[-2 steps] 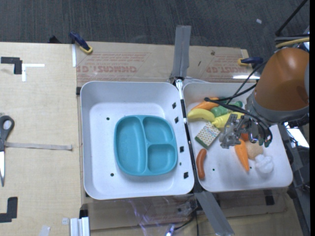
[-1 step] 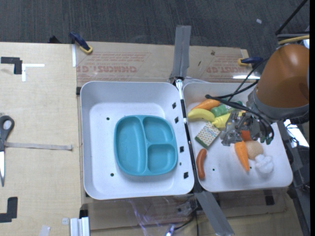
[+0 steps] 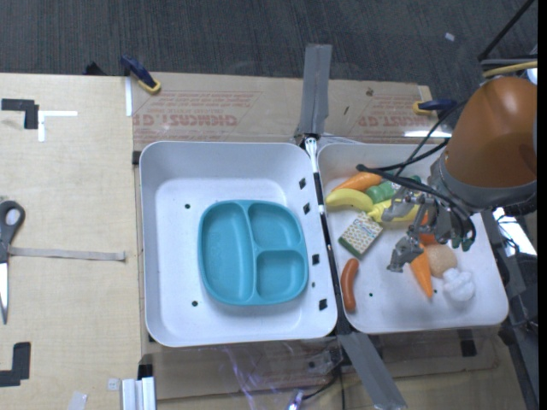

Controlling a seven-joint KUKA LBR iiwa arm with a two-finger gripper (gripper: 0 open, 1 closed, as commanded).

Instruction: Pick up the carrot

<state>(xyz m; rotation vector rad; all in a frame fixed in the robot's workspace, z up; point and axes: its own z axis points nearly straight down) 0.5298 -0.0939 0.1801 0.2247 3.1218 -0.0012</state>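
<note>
Gripper hangs low in the right bin, at the lower middle right of the frame; whether it is apart or together I cannot tell. Just right of it lies the carrot, touching a pale round thing. Left bin holds a blue plate.

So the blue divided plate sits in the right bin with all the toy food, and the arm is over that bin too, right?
Not quite. The camera view shows the blue divided plate alone in the left bin. The toy food lies in the right bin, and the gripper is indeed over that one.
</note>
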